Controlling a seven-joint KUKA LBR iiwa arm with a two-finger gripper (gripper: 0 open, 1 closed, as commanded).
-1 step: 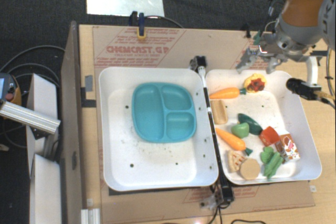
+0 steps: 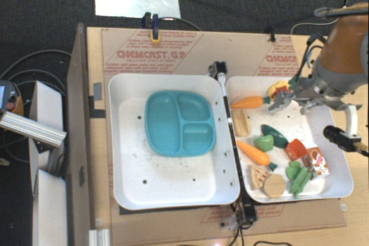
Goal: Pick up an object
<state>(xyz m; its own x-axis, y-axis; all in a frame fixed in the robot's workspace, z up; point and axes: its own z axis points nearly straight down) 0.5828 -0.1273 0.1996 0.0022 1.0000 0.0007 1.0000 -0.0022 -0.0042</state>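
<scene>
At the right side of the frame, the grey and orange arm [image 2: 345, 49] reaches over the right bin [image 2: 340, 181]. Its tool [image 2: 286, 98] sits low at the upper part of that bin, just beside a yellow toy [image 2: 278, 89] and the leafy end of a carrot [image 2: 248, 102]. How far the tool is open cannot be told, and nothing can be seen held in it. Lower in the same bin lie a second carrot [image 2: 253, 152], a green pepper [image 2: 264, 142], a red block [image 2: 296, 148] and a round cracker [image 2: 274, 185]. The left bin [image 2: 130, 181] holds a blue tray [image 2: 179, 124] near its middle.
</scene>
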